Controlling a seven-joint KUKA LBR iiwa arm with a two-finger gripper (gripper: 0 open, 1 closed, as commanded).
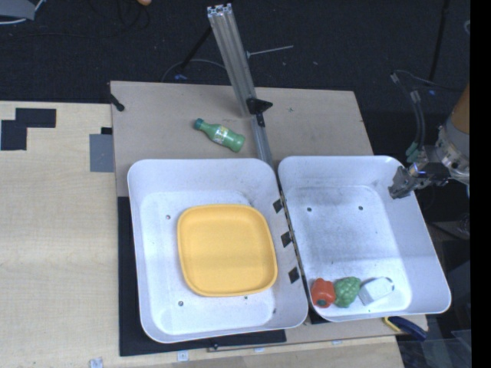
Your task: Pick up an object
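A yellow square plate [227,248] lies in the left bin [153,205]. In the near corner of the right bin [345,221] sit a red toy pepper [322,292], a green bumpy toy [347,290] and a small white block [375,290], close together. A green bottle [220,134] lies on its side on the bench behind the left bin. My gripper [402,184] hangs at the far right rim of the right bin, well away from the three small items. Nothing shows between its dark fingers.
A slanted aluminium post [239,64] rises from behind the seam between the bins. Black clips [285,238] mark that seam. The arm's wrist and cables [445,148] enter from the right edge.
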